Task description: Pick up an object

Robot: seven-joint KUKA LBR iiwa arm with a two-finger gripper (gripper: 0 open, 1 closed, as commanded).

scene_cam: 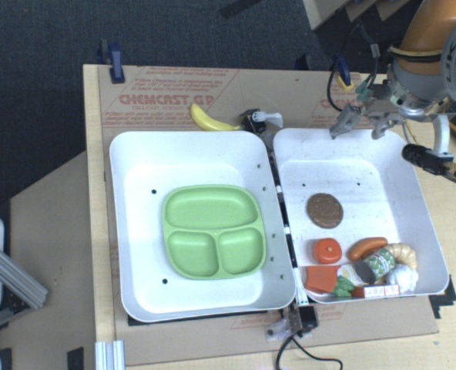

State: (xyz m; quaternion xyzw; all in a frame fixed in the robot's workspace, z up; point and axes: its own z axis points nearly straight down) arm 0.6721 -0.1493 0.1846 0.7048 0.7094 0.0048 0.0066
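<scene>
Left bin (128,206): you see a green tray (212,231).
Right bin (401,176): brown patty (324,210), tomato (327,250), hot dog (367,247).
Gripper (360,126): over rear rim.

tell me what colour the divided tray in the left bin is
Light green. The divided tray lies flat in the left bin, plain in the camera view.

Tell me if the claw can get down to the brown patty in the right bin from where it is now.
Probably yes. The claw hangs over the right bin's far edge, and the brown patty lies alone on bare floor, apart from the food piled in the near corner.
</scene>
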